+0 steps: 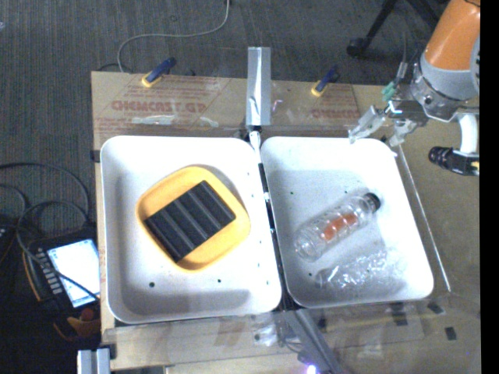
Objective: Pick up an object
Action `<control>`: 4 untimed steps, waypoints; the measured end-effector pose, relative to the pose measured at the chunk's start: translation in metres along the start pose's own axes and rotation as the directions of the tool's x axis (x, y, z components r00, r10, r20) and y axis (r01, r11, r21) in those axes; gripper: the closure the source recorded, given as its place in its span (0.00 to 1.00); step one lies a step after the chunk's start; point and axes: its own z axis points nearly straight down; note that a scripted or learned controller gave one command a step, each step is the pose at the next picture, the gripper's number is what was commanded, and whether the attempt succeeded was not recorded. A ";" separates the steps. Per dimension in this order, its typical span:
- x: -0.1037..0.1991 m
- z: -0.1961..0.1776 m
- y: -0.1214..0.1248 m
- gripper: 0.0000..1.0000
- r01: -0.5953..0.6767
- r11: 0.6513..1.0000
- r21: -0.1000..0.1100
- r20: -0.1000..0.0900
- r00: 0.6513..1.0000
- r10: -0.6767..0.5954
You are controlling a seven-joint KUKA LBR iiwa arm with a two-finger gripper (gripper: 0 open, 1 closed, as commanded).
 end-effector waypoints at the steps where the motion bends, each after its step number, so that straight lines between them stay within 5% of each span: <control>1: 0.001 -0.009 0.000 1.00 0.001 1.000 0.001 0.002 1.000 -0.001; 2: 0.034 0.014 0.015 1.00 0.041 0.999 0.000 0.004 0.999 -0.041; 3: 0.034 0.014 0.015 0.00 0.041 0.999 0.000 0.004 0.999 -0.041; 4: -0.003 0.144 -0.033 0.00 0.042 0.999 0.002 0.002 0.999 -0.042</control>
